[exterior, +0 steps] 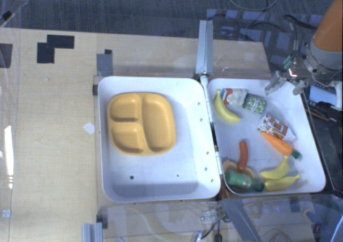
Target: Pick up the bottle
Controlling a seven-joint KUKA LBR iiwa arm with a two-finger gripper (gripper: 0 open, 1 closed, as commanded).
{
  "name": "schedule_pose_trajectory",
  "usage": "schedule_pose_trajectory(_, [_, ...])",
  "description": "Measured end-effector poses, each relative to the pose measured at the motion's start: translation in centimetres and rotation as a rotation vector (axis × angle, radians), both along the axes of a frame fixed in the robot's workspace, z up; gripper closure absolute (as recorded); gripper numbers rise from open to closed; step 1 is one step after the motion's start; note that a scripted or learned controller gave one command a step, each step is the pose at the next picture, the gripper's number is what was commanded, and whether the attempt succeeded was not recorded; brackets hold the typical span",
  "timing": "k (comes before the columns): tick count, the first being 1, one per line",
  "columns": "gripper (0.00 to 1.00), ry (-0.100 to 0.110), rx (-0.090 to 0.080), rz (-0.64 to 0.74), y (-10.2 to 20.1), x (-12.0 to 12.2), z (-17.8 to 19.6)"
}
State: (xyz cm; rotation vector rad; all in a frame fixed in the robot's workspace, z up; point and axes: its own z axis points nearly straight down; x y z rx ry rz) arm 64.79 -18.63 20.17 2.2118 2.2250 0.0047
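A small bottle (245,99) with a white and red label and a green end lies on its side at the back of the right bin (312,144), next to a yellow banana (225,109). My gripper (285,84) hovers over the bin's back right corner, to the right of the bottle and apart from it. Its two fingers (273,83) are spread open and hold nothing. The arm's orange band (329,29) shows at the right edge.
The right bin also holds a brown and white carton (274,126), a carrot (278,143), a sausage (243,155), a green item (239,180) and two more bananas (278,174). A yellow divided plate (141,123) sits in the left bin (161,182). Cables lie behind the bins.
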Motion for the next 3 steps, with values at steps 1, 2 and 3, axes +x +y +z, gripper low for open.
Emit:
schedule_pose_trajectory(1, [0.00, -0.002, -0.003, 0.081, -0.4, 2.3, 4.1])
schedule_pose_trajectory(2, [0.00, 0.001, 0.001, 0.041, 6.0, -0.3, -5.3])
schedule_pose_trajectory(3, [1.00, -0.007, 0.000, 0.045, 6.1, 0.0, -4.0])
